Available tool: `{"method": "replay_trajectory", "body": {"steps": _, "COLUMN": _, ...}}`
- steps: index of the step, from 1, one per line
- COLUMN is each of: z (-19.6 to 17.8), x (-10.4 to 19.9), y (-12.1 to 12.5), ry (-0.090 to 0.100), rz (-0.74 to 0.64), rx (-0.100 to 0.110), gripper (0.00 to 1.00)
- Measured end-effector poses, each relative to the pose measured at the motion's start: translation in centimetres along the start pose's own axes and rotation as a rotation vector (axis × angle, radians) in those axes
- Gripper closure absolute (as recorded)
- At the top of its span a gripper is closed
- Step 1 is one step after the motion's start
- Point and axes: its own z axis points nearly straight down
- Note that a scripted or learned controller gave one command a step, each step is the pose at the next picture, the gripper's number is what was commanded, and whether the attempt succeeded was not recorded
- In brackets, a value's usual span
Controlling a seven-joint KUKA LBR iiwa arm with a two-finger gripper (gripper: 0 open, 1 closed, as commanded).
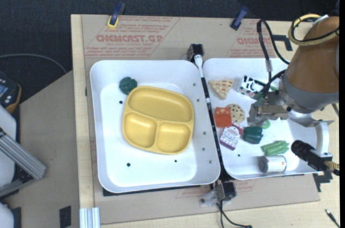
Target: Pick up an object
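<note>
At the right of the frame, the gripper (265,114) hangs low over the right bin (245,170), its pincer state impossible to tell. The arm (315,68) hides the bin's far right. Just below lies a dark green object (252,134), crowded among neighbours; the left bin (108,157) has open rim around its yellow tray (158,119).

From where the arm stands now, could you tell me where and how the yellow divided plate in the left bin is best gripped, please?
Probably by the rim. The yellow divided plate lies flat, far too wide to span, so only its raised outer edge offers the fingers something to close on. I'd come straight down on the edge nearest the right bin, one finger inside a compartment, one outside; that side faces the arm.
</note>
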Motion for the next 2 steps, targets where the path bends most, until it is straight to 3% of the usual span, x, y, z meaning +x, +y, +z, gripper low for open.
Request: {"method": "replay_trajectory", "body": {"steps": 2, "z": -0.02, "x": -0.06, "y": -0.02, "ry": -0.001, "rz": 0.0, "rx": -0.003, "gripper": 1.0}}
